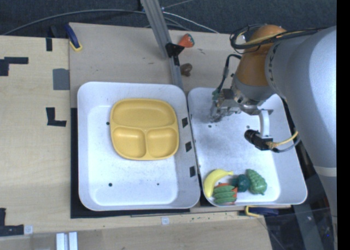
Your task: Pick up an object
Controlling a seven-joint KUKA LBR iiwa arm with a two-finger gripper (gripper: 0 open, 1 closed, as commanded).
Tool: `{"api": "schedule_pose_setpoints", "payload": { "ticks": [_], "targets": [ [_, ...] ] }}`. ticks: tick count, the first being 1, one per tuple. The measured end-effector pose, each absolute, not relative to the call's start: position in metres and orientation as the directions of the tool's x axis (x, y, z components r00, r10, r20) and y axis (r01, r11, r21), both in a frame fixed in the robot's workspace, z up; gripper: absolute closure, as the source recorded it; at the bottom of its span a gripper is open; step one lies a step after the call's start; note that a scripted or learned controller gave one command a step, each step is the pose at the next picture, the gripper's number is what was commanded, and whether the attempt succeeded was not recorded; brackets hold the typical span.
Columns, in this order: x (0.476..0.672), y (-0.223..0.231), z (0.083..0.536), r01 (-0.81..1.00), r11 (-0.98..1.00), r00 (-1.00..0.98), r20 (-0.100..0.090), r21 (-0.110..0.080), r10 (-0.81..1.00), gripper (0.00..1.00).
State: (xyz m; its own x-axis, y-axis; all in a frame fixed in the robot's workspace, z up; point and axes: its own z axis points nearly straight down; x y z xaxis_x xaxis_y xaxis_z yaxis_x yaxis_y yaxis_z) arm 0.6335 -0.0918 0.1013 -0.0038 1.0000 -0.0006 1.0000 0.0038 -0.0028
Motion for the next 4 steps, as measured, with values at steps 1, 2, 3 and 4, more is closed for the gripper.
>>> {"api": "schedule_pose_setpoints", "payload": {
  "ticks": [1,2,3,4],
  "targets": [
    [0.635,-0.091,0.165,1.0,0.002,-0.002,-0.001,0.005,1.0,1.0],
    [0.646,-0.091,0.22,1.0,0.002,-0.002,-0.001,0.005,1.0,1.0],
    [0.647,-0.09,0.228,1.0,0.002,-0.002,0.0,0.0,1.0,1.0],
    [0.649,-0.036,0.238,1.0,0.007,-0.007,0.002,0.0,1.0,1.0]
  ]
}}
